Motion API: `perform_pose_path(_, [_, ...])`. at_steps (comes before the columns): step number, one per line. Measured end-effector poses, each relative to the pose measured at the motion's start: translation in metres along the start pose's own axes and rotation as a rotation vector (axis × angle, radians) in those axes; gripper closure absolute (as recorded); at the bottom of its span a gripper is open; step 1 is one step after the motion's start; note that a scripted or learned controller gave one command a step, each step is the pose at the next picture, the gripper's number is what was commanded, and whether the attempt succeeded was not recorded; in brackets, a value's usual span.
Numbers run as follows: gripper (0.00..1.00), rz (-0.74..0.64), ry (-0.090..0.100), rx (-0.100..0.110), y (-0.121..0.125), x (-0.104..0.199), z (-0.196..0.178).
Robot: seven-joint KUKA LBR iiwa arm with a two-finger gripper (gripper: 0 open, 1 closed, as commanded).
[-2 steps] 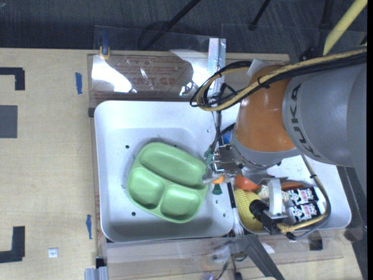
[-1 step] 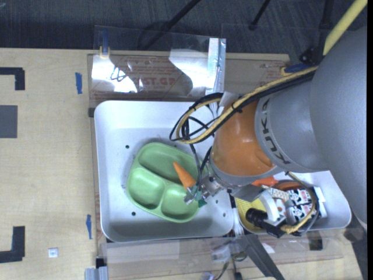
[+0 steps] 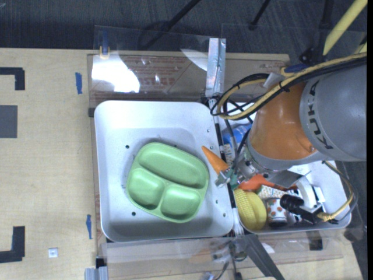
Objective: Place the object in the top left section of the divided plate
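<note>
A green divided plate (image 3: 168, 181) lies in the left white bin (image 3: 116, 133), with one long section along its upper side and two smaller ones below. An orange carrot-shaped object (image 3: 213, 158) sits over the wall between the two bins, its tip pointing up-left toward the plate. My gripper (image 3: 227, 177) is right at the carrot's thick end, under the orange wrist band. The view does not show whether the carrot is held or only touched. Nothing lies in the plate's sections.
The right bin (image 3: 332, 223) is mostly covered by the arm. In it I see a yellow corn cob (image 3: 250, 209), an orange piece (image 3: 256, 184), a small can (image 3: 276, 210) and something blue (image 3: 237, 135). A clear screen (image 3: 157, 69) stands behind the left bin.
</note>
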State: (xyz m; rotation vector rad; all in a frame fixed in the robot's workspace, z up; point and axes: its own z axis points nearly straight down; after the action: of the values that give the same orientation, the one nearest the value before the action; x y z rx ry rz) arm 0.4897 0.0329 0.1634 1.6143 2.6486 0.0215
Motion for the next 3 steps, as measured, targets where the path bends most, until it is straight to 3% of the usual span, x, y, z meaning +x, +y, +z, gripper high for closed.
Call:
perform_pose_path(1, [0.0, -0.017, 0.026, 0.032, -0.005, 0.014, 0.016])
perform_pose_path(2, [0.0, -0.376, 0.032, 0.025, 0.041, 0.026, -0.045])
perform_pose_path(3, [0.0, 0.148, 0.026, 0.037, 0.001, 0.023, -0.026])
